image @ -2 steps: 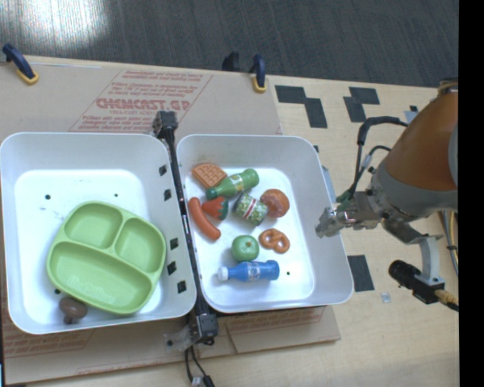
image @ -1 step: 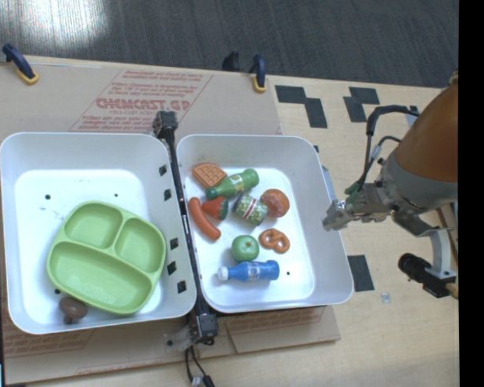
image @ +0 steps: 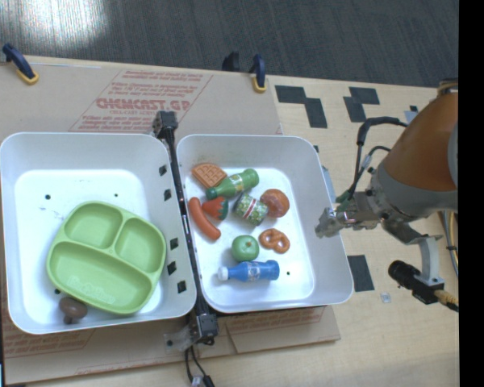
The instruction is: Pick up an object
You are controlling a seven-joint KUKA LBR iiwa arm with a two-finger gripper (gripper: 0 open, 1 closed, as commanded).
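Note:
The right bin [image: 306, 161] holds several toy foods: a waffle [image: 208, 174], a green bottle [image: 235, 184], a small can [image: 249, 209], a brown-orange ball [image: 275, 202], a sausage [image: 203, 219], a red piece [image: 216, 208], a green apple [image: 244, 247], a pretzel [image: 273, 239] and a blue bottle [image: 250, 272]. My gripper [image: 329, 222] hangs at the right bin's right rim, outside the pile, with nothing seen held. Its orange-banded arm [image: 423, 143] comes in from the right.
The left bin [image: 16, 156] carries a green divided tray [image: 106, 255] and a small brown object [image: 73, 309] at its front corner. A black clamp bar [image: 176, 208] runs between the bins. Cardboard lies behind them, with clips at its edge.

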